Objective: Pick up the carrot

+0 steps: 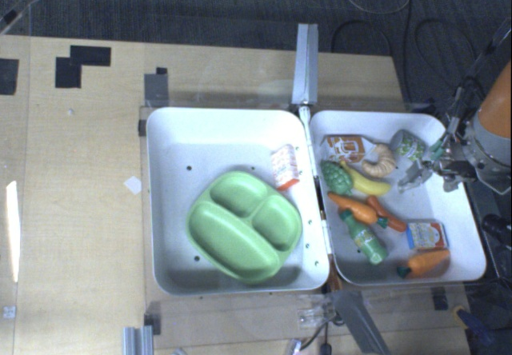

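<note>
I see the carrot (358, 206) lying flat near the middle of the right bin (472, 265), pointing toward the left wall, with a green bottle (366, 238) just below it and a banana (366, 182) just above. The gripper (422, 167) hangs over the bin's upper right area, well apart from the carrot; I cannot tell how it is set. In the left bin (172, 153) I note a green divided plate (244, 225).
</note>
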Motion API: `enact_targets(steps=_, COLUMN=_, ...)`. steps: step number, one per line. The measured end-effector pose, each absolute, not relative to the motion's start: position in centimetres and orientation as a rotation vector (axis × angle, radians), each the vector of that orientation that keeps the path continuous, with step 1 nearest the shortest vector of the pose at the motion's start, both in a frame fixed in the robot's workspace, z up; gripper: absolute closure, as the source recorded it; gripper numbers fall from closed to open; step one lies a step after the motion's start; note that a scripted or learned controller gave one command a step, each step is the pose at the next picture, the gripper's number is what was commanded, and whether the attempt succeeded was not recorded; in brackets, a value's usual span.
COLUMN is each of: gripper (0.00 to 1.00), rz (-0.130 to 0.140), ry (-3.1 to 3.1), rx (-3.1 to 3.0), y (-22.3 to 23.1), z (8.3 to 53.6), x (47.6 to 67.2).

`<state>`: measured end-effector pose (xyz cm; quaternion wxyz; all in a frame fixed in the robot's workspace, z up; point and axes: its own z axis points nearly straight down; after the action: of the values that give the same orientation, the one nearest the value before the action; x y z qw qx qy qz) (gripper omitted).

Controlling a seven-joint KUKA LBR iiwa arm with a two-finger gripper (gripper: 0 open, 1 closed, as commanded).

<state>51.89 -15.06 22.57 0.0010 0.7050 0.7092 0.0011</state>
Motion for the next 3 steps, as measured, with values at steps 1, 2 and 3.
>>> enact_targets(steps=1, gripper=0.00, rz=0.006, ry=1.981, rx=2.433, y=-12.5, z=23.6, x=52.5)
enact_targets(steps=2, gripper=0.00, rz=0.001, ry=1.923, rx=2.484, y=-10.0, z=12.6, x=56.6)
enact_targets(steps=3, gripper=0.00, rz=0.009, ry=1.989, rx=2.410, y=-9.0, z=9.1, x=59.3)
